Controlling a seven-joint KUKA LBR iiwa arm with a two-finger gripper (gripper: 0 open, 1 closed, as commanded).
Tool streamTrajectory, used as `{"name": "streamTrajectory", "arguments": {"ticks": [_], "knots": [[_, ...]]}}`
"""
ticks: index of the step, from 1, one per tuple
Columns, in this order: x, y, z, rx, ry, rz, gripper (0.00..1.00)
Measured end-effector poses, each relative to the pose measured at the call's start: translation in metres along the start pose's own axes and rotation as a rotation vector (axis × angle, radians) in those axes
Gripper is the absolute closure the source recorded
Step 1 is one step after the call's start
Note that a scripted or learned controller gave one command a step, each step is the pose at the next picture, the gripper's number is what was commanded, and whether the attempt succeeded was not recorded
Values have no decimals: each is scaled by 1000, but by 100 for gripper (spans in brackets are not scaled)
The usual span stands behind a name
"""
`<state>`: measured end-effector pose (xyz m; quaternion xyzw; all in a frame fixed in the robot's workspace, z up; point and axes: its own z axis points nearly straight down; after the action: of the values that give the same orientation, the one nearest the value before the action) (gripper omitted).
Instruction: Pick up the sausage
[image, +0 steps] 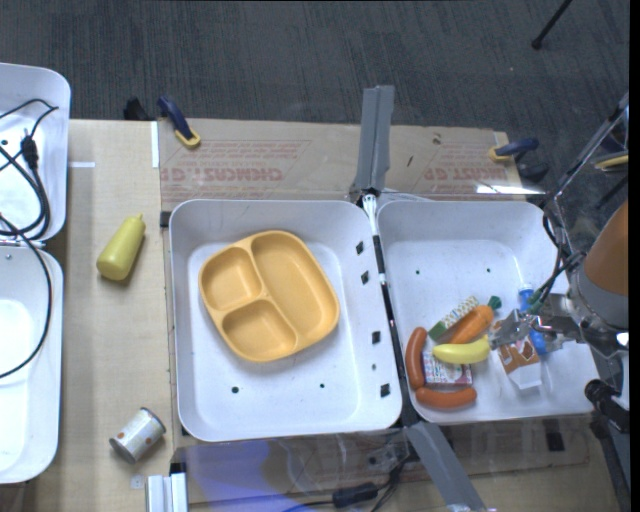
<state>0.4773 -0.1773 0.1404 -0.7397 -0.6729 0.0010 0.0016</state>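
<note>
Gripper (520, 326) sits low over the right bin (450, 240), arm entering from the right. Finger state cannot be told; the tips blur into clutter. Two sausage-like pieces lie to its left: one sausage (415, 357) upright beside a banana (462, 351), another (446, 397) below. A carrot (470, 323) is just left of the gripper. Yellow divided plate (268, 294) well apart, in the left bin (190, 330).

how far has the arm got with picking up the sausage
Nothing looks done yet. The sausage lies in the right bin, below the banana. In hand: the tool sits low over the toy pile, right of the banana and apart from the sausage. Left: reach it, grip, lift.
</note>
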Motion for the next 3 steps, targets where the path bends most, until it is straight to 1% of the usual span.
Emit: {"name": "streamTrajectory", "arguments": {"ticks": [1,2,3], "knots": [[8,-1,-265,-2,-3,86,0],[-4,0,-129,1,-1,155,0],[-15,2,-165,-3,-3,6,0]]}}
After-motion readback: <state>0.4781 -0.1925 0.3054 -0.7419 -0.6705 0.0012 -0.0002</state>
